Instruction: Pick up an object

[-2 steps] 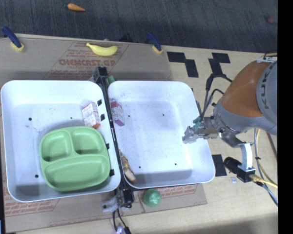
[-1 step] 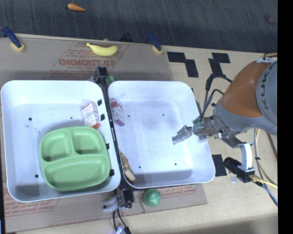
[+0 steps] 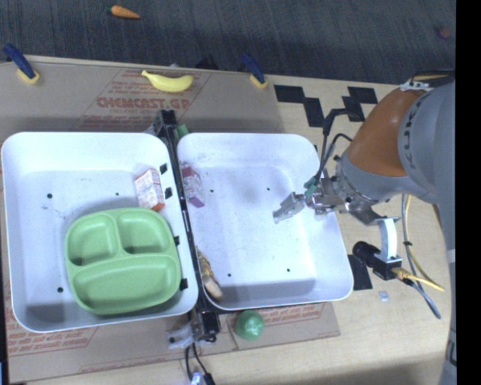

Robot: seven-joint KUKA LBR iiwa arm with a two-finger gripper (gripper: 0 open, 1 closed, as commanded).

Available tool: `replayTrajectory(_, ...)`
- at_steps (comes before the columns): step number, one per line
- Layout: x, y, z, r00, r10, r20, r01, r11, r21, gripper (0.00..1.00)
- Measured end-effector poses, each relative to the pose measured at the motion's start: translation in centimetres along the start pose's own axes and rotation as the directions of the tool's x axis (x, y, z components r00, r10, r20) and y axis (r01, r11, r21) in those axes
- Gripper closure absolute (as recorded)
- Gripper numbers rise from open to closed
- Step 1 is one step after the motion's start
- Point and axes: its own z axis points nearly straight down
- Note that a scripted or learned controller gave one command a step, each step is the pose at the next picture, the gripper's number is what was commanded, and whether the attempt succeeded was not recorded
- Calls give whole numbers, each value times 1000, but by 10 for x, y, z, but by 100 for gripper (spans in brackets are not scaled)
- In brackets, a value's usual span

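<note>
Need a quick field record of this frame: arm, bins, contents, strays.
gripper: over the right bin, nothing seen between its fingers
left bin: green tray, small carton
right bin: small packet at left wall
outside bins: banana on the cardboard behind, green ball in front, orange carrot on the floor

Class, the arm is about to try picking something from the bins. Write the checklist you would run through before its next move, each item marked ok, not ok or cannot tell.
1. Gripper inside a bin: ok, over the right bin.
2. Object within the right bin: ok, a small packet lies by its left wall.
3. Gripper over that packet: not ok, it is well to the right.
4. Green tray out of the path: ok, in the left bin.
5. Gripper carrying nothing: cannot tell.
</note>
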Motion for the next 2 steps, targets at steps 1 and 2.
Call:
replayTrajectory(1, 0, -33, 60, 1000, 0, -1, 0, 1000, 3, 0)
replayTrajectory(2, 0, 77, 67, 1000, 1, 0, -1, 1000, -3, 0)
